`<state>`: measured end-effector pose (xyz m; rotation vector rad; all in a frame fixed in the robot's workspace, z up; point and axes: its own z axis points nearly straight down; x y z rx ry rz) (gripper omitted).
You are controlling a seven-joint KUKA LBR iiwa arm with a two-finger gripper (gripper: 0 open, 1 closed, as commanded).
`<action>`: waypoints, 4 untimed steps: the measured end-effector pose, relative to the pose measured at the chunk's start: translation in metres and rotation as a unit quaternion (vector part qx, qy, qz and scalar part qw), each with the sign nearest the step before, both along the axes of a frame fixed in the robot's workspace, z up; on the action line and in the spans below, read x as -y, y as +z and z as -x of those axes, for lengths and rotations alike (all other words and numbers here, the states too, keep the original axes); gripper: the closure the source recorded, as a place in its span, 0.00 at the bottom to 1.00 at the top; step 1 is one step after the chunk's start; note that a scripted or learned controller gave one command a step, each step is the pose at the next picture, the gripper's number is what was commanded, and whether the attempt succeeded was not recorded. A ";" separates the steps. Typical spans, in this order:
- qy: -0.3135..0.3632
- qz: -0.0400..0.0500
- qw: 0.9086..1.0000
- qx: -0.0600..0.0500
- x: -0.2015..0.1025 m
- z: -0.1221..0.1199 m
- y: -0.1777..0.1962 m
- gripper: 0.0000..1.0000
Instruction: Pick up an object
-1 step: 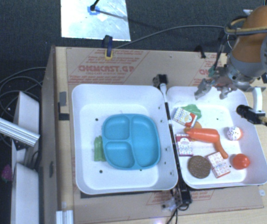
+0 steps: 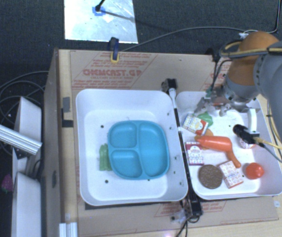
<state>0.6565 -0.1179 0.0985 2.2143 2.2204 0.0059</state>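
Camera view, from the left: a brown sheet [image 2: 62, 147] lies under both bins, and on its far part red letters read "CHEMCAST GP". Smaller red lines are under it, too small to read. Behind the sheet a square of shiny foil [image 2: 100, 14] lies on dark carpet.

The left bin [image 2: 89, 181] is shallow, white and smooth, with rounded corners. In it lies a blue plate [image 2: 137, 149] of glossy plastic, a rounded rectangle with three compartments. A green strip [image 2: 104, 157], narrow and ribbed, lies against the plate's left edge.

The right bin [image 2: 274, 181] is of the same kind and holds the things to pick. Near its left wall is a flat packet [image 2: 194, 124] with red and white print that I cannot read, and a green piece [image 2: 206, 117] is just behind it. A white box [image 2: 195, 154] with red print lies nearer, beside an orange carrot [image 2: 216, 142], smooth and tapered. Nearer still is a flat, matte brown disc [image 2: 210, 176], then a small box [image 2: 231, 174] in red and white, then a round red ball [image 2: 253, 170].

The gripper [image 2: 211, 107] hangs over the far left part of the right bin, close above the packet and the green piece. Whether it is open or closed I cannot tell.
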 end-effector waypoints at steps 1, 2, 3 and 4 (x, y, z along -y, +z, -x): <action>0.001 -0.001 1.000 -0.002 -0.030 -0.013 -0.013 0.00; 0.002 0.000 1.000 0.000 -0.029 -0.014 -0.002 1.00; 0.002 0.000 1.000 0.000 -0.029 -0.014 -0.002 0.00; -0.001 0.000 1.000 -0.003 -0.009 0.027 -0.014 0.00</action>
